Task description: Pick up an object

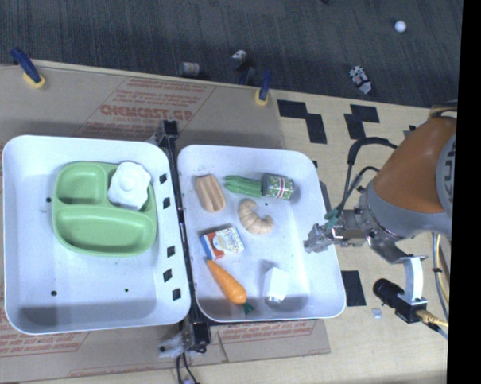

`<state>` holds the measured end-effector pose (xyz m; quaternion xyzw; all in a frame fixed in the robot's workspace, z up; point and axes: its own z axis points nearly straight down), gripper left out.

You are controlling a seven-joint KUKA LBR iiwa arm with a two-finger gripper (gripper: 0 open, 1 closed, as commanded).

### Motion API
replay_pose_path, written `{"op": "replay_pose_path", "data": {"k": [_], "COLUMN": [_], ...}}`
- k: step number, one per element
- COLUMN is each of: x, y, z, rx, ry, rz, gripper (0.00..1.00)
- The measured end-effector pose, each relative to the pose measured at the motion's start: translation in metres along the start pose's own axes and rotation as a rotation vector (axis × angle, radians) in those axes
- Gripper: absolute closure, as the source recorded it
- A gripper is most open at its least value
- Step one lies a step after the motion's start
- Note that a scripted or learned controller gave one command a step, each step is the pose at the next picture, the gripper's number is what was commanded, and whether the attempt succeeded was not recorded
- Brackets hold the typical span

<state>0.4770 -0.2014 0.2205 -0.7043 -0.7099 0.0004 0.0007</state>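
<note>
Two shallow white plastic bins sit side by side on the worktop [252,108], joined along their inner rims, so that things can be lifted from one and dropped in the other. The left bin [23,241] carries a green divided plastic plate [96,221] with a white rounded lump [129,184] resting in its far right compartment. The right bin [319,298] holds the likely pickings, spread loosely and mostly apart, which leaves room to come down around any one of them: a tan toy hot dog [209,191] at far left, a green toy vegetable [242,185] lying end to end with a small green-labelled can [277,186], a pale curled croissant-like piece [256,216] in the middle, a small red and white carton [222,243], an orange toy carrot [228,283] near the front, and a white block [276,284] just to its right.

The grey arm with its orange band [413,167] reaches in from the right, its wrist bent leftward. The pincer [322,234] hovers at the right bin's right rim, beside rather than above the objects. It is too small and blurred to say how far it is open; nothing is visibly between its tips. No object looks lifted, so the pick seems not yet made; the white block lies nearest.
</note>
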Motion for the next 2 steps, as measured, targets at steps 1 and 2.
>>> {"op": "replay_pose_path", "data": {"k": [1,2], "x": [0.028,0.028], "y": [0.000,0.002], "z": [0.001,-0.010], "rx": [0.001,-0.001], "ry": [0.000,-0.001], "rz": [0.000,-0.006], "gripper": [1.00,1.00]}}
